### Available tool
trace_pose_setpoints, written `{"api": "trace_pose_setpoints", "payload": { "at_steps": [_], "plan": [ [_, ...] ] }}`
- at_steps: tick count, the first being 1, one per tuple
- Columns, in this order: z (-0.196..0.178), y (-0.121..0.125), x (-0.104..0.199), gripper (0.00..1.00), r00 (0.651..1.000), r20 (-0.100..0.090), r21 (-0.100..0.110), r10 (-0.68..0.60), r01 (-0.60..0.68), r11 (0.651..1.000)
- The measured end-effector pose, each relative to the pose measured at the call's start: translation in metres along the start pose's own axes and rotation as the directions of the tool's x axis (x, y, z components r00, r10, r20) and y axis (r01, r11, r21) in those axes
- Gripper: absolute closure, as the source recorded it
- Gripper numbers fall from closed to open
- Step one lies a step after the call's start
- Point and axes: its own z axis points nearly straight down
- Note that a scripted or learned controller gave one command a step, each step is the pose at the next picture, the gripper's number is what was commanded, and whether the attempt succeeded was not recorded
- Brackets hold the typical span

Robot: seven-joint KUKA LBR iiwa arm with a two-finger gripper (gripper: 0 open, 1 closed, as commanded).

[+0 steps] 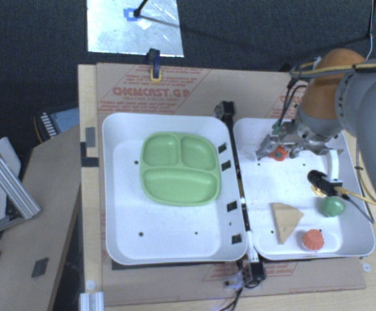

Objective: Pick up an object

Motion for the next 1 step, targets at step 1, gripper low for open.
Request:
{"api": "trace_pose_setpoints", "payload": {
  "at_steps": [1],
  "plan": [
    [-0.0139,0.0012,-0.0004,1.0,1.0,0.0,-0.002,0.0,0.0,1.0]
  ]
}}
